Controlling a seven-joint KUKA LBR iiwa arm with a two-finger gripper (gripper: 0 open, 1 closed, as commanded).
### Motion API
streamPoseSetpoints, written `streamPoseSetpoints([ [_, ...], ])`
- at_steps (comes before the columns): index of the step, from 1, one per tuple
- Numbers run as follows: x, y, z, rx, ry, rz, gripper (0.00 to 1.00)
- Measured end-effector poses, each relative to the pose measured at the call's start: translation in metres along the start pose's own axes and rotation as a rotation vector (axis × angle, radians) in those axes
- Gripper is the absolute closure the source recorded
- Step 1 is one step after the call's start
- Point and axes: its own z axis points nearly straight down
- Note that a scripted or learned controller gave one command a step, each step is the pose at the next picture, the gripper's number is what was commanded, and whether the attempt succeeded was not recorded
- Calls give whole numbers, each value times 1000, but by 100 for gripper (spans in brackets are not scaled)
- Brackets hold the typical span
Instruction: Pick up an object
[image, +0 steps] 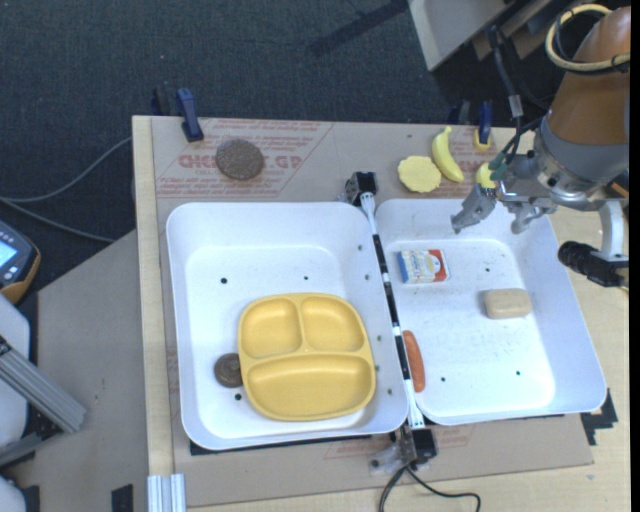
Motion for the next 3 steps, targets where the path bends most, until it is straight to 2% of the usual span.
streamPoseSetpoints([
  [1, -48, -80, 119, 16, 2, 8, 0],
  [2, -31, -13, 128, -6, -2, -4, 0],
  [3, -89, -46, 157, 3, 0, 5, 0],
])
